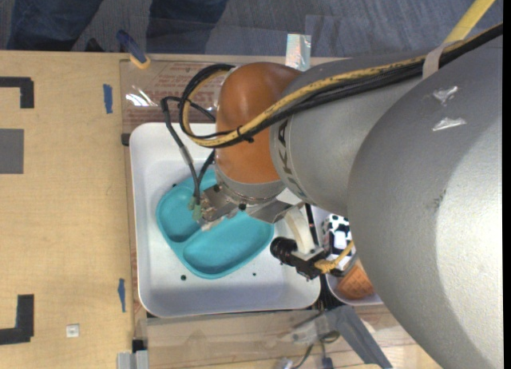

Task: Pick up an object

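Teal, glossy plastic scoop-shaped dishes [215, 240] lie in the shallow white bin [152, 200] at lower centre, with the gripper [206, 209] down upon them (whether it grips, I cannot tell). Likely the grasping step; next calls for a straight lift.

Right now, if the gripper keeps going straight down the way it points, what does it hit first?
Most likely the teal plastic heart-shaped dish lying in the shallow white bin. The gripper sits directly over the dish, near the notch between its two lobes. Whether it already touches is unclear from this slanted view.
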Robot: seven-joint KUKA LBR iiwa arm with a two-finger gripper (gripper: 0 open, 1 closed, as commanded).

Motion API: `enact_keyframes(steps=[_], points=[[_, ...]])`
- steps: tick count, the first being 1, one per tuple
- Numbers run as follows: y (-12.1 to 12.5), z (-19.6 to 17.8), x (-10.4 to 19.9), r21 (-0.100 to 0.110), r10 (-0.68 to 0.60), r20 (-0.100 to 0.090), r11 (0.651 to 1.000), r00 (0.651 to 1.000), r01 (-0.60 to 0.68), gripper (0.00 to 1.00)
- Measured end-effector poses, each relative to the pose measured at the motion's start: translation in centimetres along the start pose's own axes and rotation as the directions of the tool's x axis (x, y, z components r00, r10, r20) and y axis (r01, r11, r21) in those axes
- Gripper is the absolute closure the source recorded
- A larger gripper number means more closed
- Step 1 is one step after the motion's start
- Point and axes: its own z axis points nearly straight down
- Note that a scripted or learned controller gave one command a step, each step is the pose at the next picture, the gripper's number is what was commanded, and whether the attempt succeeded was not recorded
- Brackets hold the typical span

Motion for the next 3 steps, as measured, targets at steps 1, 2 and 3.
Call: enact_keyframes(steps=[1, 2, 3], points=[[-1.0, 8.8, 0.4, -0.007, 0.442, -0.004, 0.897, 0.897, -0.442, 1.00], [0.4, -1.9, 0.2, 0.001, 0.713, 0.001, 0.701, 0.701, -0.713, 1.00], [-1.9, 9.3, 2.4, -0.005, 0.816, -0.012, 0.578, 0.578, -0.816, 1.00]])
